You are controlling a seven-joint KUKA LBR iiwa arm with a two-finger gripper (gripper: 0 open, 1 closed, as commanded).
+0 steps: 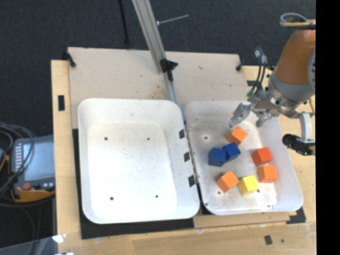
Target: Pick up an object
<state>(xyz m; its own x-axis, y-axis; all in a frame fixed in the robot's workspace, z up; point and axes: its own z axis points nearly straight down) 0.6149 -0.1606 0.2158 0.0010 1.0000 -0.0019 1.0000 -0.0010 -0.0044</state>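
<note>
Over the right bin's [284, 193] far edge hangs the gripper [249, 116], fingers apart, clamped on nothing. Just below sits an orange cube [238, 135], small, matte, turned corner-on, near the bin's far middle. Toward the centre, two blue cubes [223, 154] touching. By the right edge, a red-orange cube [262, 156] above another orange one [267, 173]. Near the front edge, an orange cube [228, 180] beside a yellow cube [248, 184].

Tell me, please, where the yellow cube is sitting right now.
The yellow cube lies in the right-hand bin, near its front edge, between an orange cube and another orange cube.
</note>
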